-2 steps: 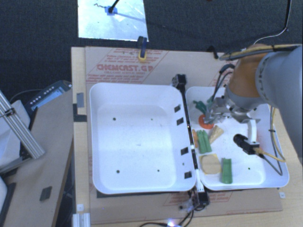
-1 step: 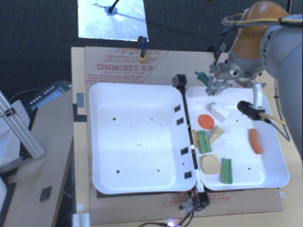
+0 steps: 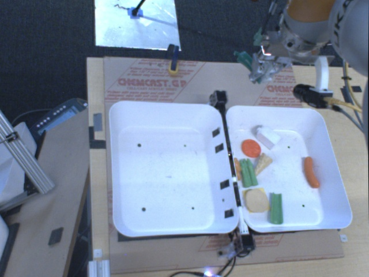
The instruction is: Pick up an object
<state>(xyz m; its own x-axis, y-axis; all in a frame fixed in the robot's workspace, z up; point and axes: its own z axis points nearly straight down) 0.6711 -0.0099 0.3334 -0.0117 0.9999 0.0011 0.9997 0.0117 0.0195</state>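
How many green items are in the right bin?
2: green piece beside the centre divider, below the red disc; green block near the front, right of the tan round.

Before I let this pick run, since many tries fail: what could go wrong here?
The tool hangs beyond the right bin's far rim, so it has far to come. The green sticks, round red piece and wedge crowd together; it may nudge neighbours. The yellow disc is flat and may slip.

The right bin (image 3: 331,154) holds 7 small things, among them an orange disc (image 3: 251,148); the gripper (image 3: 262,74) hangs beyond that bin's far rim.
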